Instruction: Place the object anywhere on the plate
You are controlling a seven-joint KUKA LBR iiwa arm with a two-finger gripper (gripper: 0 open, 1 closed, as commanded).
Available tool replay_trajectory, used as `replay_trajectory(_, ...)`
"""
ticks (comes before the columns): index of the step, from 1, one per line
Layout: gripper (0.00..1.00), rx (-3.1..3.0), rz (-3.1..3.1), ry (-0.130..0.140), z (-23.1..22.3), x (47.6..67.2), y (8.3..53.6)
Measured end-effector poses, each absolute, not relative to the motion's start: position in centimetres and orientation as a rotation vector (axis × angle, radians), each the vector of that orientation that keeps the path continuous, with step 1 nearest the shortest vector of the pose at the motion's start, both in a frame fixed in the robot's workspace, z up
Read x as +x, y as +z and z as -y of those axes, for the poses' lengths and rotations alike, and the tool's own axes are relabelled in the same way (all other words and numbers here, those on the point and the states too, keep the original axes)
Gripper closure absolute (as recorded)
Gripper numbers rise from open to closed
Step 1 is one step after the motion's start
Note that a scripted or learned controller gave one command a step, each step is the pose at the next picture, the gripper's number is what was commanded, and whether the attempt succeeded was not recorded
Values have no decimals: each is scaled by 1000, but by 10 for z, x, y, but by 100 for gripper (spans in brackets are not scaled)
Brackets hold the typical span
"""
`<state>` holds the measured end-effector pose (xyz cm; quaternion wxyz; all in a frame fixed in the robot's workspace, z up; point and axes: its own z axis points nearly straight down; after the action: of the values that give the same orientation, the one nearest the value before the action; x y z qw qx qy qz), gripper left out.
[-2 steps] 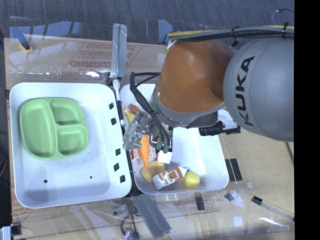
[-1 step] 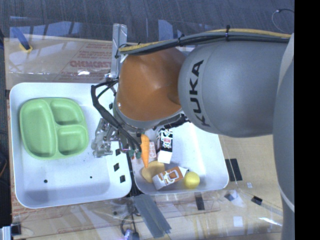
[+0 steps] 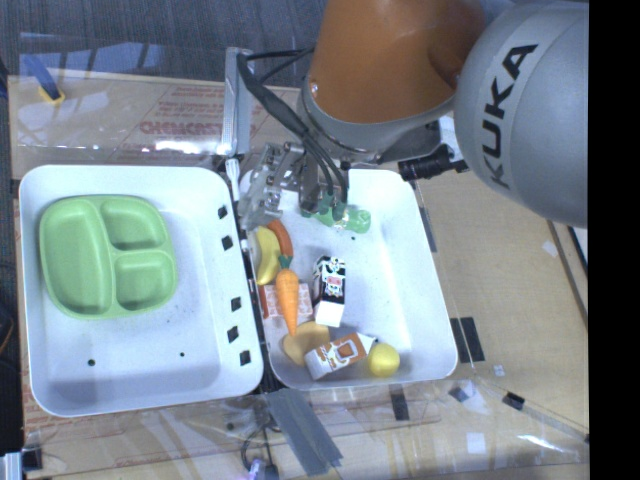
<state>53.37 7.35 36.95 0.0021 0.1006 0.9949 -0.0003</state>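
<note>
The light green, smooth plastic plate (image 3: 107, 256), rounded and split into three compartments, lies in the shallow white plastic bin (image 3: 125, 368) far to the left of the hand (image 3: 312, 190). The hand, a cluster of metal parts and black cables under the arm's (image 3: 520, 98) glossy orange band, hangs over the top left corner of the second white bin (image 3: 425, 298); whether it is clenched or released cannot be told. Just right of the hand lies a small translucent green object (image 3: 352, 219). Below the hand, along that bin's left wall, lie a curved yellow toy banana (image 3: 267, 255) and a tapered orange toy carrot (image 3: 287, 299) with a green top. Right of the carrot stands a small black-and-white carton with a cow pattern (image 3: 330, 280). Further below, at the bin's near edge, rest a brown-and-white boxy carton (image 3: 336, 356) and a rounded yellow toy lemon (image 3: 384, 360). Both bins sit on the counter (image 3: 500, 298) of pale wood under clear sheeting.
</note>
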Motion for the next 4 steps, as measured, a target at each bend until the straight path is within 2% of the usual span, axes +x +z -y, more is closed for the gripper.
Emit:
replay_trajectory(1,100,246,-3133,-2,-112,501,282)
replay_trajectory(2,100,19,-3139,-1,-49,529,302)
replay_trajectory(3,100,96,-3135,-1,-65,507,373)
replay_trajectory(4,100,134,-3138,-2,-127,499,298)
